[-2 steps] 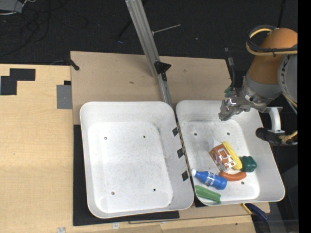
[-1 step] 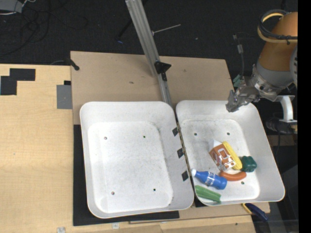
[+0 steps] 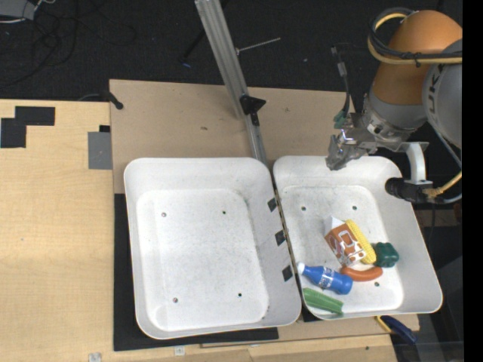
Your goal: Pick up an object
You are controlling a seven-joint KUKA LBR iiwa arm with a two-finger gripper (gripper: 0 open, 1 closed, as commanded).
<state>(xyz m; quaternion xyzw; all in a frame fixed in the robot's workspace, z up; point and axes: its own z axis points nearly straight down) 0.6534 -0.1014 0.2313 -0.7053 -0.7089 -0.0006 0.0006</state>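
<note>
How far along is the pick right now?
Nothing looks picked yet. The gripper hangs over the right bin's far edge, apart from the objects. The bottle, packet and other items lie clustered at the near end. Reaching, grasping and lifting remain.

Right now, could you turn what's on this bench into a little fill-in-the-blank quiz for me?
1. All the small objects lie in the ____ bin of the camera view.
2. The blue bottle lies just above a long ____ object.
3. The gripper hangs over the ____ rim of that bin.
4. The objects sit toward the bin's ____ end, away from the gripper.

Missing words: right; green; far; near
</note>
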